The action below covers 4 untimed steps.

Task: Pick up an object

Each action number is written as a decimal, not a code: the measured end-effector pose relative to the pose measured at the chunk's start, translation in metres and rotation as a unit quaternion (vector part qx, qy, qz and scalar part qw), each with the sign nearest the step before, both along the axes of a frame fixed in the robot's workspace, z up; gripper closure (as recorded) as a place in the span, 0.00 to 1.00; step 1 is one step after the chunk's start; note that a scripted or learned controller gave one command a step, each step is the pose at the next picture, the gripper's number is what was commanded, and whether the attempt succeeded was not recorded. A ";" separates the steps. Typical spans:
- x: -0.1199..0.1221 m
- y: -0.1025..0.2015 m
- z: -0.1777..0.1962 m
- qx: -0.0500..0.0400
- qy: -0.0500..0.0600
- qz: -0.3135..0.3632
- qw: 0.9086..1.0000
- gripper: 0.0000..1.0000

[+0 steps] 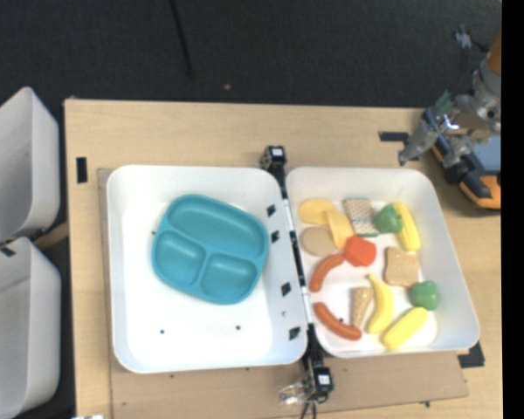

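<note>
The right bin [450, 234] holds several toy foods. Among them are an orange tomato [360, 251], a curved red sausage [325, 270], a banana [380, 302], a yellow lemon [406, 327], a slice of toast [402, 266] and a green piece [387, 219]. A second sausage [336, 321] lies near the bin's front left corner. My gripper [422, 140] hangs over the bench beyond the right bin's far right corner, apart from all the foods.
The left bin [127, 321] holds a blue divided plate [210, 248]. An orange and blue object [480, 177] sits on the bench at the far right, just under the arm. White containers [13, 190] stand off the bench at left.
</note>
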<state>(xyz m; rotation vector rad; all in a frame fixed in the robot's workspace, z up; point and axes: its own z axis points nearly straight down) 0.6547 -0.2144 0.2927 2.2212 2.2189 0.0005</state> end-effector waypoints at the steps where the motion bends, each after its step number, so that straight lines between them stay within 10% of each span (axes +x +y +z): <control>1: 0.003 0.006 -0.059 0.000 0.002 0.002 1.000 0.00; 4: -0.005 0.016 -0.188 -0.001 -0.001 0.002 1.000 0.00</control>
